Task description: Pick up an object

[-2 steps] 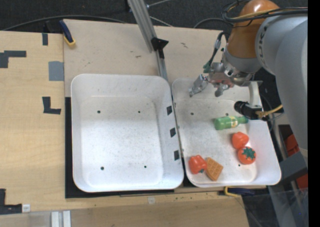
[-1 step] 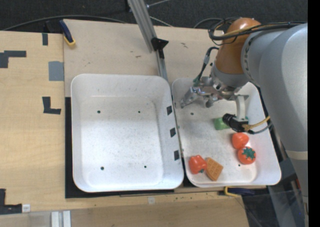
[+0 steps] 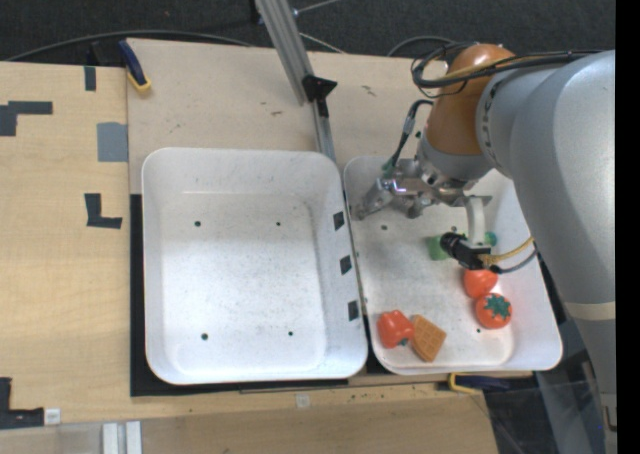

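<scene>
My gripper (image 3: 390, 204) hangs low over the far left part of the right bin (image 3: 400, 257), close to the divider between the bins. Its fingers (image 3: 366, 206) are open with nothing between them. The objects lie nearer the front and right of that bin: a red pepper (image 3: 394, 327) beside a tan waffle-like piece (image 3: 428, 338), a red tomato (image 3: 493, 311), an orange-red fruit (image 3: 479, 282) and a small green piece (image 3: 437, 246). All of them are apart from the gripper.
The left white bin (image 3: 165, 242) sits beside the right one, with black clips on the shared wall. A slanted metal pole (image 3: 285, 32) rises behind the bins. The grey arm (image 3: 560, 142) covers the right bin's far right side.
</scene>
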{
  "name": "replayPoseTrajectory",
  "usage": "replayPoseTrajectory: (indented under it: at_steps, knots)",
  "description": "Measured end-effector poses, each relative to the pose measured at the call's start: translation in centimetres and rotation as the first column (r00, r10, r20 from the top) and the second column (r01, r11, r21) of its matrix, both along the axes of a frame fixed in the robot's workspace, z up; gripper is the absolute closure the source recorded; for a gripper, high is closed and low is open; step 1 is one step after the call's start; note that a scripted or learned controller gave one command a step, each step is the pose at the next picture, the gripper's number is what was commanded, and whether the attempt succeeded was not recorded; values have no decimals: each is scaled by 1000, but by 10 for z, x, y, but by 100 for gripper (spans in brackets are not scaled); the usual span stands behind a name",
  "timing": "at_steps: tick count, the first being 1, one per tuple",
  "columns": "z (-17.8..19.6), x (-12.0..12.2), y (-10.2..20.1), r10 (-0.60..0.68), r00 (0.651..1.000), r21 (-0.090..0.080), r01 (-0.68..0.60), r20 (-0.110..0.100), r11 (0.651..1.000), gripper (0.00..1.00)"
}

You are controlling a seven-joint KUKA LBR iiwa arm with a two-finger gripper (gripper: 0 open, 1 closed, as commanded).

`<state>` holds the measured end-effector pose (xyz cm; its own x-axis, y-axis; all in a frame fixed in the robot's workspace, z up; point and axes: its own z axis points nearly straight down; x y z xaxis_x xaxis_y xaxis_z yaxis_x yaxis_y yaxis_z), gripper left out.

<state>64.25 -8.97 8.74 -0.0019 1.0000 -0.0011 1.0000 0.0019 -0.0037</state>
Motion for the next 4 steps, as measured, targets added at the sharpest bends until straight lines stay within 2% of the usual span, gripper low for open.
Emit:
replayPoseTrajectory:
  at_steps: [1,3,4]
  knots:
    - [11,0,1,1,1000,0,-1,1,1000,100]
    - [108,-13,-7,-1,1000,0,1,7,1000,100]
    - [169,-10,-14,-1,1000,0,1,10,1000,100]
